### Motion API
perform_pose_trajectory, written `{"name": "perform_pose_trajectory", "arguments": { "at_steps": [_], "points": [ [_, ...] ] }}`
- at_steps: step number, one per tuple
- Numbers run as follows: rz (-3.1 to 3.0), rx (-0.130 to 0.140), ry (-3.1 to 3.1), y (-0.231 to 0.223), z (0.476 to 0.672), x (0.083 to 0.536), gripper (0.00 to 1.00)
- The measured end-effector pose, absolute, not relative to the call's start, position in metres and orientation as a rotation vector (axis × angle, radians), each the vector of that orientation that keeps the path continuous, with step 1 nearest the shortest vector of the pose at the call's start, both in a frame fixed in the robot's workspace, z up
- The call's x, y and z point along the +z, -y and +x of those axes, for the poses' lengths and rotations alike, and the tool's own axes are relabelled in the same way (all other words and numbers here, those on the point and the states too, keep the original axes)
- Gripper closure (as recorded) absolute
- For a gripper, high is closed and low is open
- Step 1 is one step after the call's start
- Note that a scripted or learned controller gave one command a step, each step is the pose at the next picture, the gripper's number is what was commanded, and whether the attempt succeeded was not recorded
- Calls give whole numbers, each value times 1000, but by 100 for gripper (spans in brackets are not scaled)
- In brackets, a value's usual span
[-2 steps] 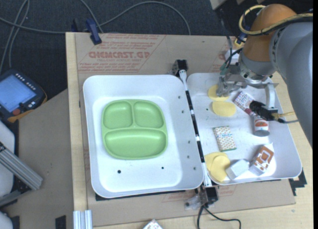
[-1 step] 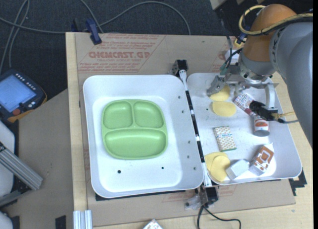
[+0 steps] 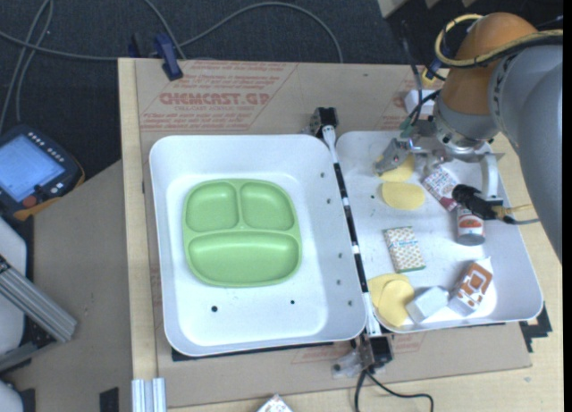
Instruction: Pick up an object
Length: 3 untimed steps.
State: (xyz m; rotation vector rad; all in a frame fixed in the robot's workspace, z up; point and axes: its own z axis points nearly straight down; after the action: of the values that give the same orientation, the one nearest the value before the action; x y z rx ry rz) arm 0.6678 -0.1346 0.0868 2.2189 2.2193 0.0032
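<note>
Two white bins: left bin [image 3: 170, 249] holds one green divided tray [image 3: 241, 231], well left of the gripper [image 3: 413, 155]; right bin [image 3: 518, 272] has the gripper down at its far end, can't tell its state. Beside and below it: two yellow discs [image 3: 402, 194] [image 3: 390, 298], one patterned packet [image 3: 404, 248], one red-white wrapper [image 3: 438, 183], one small bottle [image 3: 470, 222], one orange-white box [image 3: 473, 283], one grey block [image 3: 429, 303].
</note>
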Motion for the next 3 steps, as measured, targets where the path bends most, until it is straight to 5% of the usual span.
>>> {"name": "perform_pose_trajectory", "arguments": {
  "at_steps": [1, 2, 3],
  "points": [
    [2220, -6, -2222, 135, 667, 97, 100],
    [2220, -7, -2222, 135, 667, 97, 0],
    [2219, 2, -2220, 143, 668, 87, 0]
  ]
}}
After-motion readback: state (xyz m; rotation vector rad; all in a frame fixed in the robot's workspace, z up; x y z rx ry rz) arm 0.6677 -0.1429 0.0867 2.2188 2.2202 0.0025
